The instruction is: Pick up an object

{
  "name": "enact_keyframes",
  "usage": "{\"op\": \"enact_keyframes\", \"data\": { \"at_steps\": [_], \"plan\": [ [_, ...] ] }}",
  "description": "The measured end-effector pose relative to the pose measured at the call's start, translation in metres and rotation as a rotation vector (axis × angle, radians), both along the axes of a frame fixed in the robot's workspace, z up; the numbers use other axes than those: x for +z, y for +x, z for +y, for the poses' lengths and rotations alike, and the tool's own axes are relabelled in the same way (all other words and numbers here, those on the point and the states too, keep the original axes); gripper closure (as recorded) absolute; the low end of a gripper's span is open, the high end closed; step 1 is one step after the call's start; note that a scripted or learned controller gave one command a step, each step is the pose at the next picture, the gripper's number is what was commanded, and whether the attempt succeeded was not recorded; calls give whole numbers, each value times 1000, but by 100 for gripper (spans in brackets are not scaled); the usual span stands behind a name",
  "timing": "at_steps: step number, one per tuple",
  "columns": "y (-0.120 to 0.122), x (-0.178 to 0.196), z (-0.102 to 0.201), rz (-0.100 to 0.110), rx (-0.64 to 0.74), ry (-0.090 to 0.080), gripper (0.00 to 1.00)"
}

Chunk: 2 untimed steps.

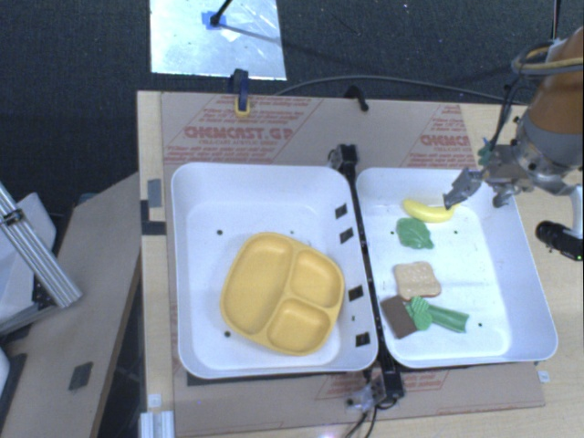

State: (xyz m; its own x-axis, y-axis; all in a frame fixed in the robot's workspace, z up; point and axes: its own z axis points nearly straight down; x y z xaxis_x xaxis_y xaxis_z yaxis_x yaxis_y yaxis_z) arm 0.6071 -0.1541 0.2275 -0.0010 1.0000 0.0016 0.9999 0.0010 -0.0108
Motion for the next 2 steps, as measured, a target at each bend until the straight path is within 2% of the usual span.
{"op": "enact_keyframes", "data": {
  "at_steps": [1,2],
  "plan": [
    [2,8,0,-12,2,-2,0],
    [4,-55,1,-9,1,-1,0]
  ]
}}
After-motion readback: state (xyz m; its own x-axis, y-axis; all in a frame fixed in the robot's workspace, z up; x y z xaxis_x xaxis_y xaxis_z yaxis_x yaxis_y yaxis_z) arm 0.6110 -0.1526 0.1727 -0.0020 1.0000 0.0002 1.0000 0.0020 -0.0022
